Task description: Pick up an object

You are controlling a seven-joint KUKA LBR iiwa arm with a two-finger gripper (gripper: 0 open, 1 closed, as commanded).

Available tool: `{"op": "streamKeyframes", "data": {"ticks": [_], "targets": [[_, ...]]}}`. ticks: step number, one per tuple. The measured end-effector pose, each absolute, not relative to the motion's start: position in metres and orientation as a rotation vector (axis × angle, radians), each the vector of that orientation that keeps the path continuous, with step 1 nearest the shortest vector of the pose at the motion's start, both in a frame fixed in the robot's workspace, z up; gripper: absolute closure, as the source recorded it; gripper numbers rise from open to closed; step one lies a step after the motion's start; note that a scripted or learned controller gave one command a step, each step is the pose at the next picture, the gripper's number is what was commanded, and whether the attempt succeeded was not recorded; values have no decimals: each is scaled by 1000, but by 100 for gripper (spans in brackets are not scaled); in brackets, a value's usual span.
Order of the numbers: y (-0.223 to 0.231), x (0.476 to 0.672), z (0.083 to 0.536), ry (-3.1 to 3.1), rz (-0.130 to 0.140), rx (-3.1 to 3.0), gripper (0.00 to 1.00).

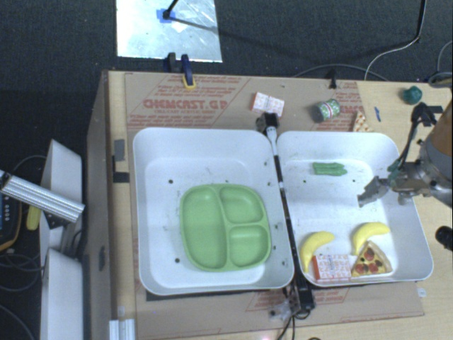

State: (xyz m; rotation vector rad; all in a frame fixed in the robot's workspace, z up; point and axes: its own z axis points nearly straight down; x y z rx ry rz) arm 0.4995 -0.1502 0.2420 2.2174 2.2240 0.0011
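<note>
Dark carpet surrounds a bench (212, 98) bearing two shallow white bins. Left bin (152, 154): a green divided plate (225, 227), toward its front edge. Right bin (421, 250): green flat piece (329, 168) near the back edge; along the front edge, two bananas (315, 245) (369, 232), a pizza slice (373, 261), a small red-and-white card (331, 266).

Gripper (371, 193) hangs over the right bin's right side, reaching in from that edge. Whether it is wide or narrow, cannot tell; nothing seen held.

Nearest candidate, judged: right-hand banana, just frontward of the gripper, long axis running roughly left-right along the front edge. Green piece lies back-left, farther off.
</note>
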Motion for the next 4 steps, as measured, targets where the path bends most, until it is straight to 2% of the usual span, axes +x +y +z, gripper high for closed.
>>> {"op": "streamKeyframes", "data": {"ticks": [1,2,3,4], "targets": [[-185,503,171,2223,-1,2220,0],[-174,490,101,2214,7,2211,0],[-175,491,113,2207,9,2206,100],[-175,491,113,2208,9,2206,0]]}}
